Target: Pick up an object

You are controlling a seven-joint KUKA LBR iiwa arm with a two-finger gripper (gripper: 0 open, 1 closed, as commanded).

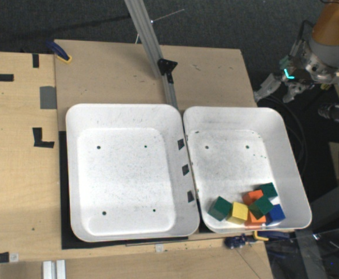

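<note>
Several small blocks lie huddled in the near right corner of the right bin [233, 127]: a green one [220, 207], a yellow one [239, 212], an orange one [252, 197], a dark green one [261, 205] and a blue one [275, 213] among them. My gripper [285, 85] hangs off the grey arm with the orange band [326, 22] at the top right. It sits beyond the right bin's far right corner, well away from the blocks, and I see nothing in it.
The left bin [76, 156] stands beside the right one. A slanted grey metal pole [149, 34] ends in a black clamp [167, 67] just behind the bins' shared edge. Black tape marks [40, 137] dot the bench on the left. A blue and yellow clip [242, 240] lies at the right bin's front.
</note>
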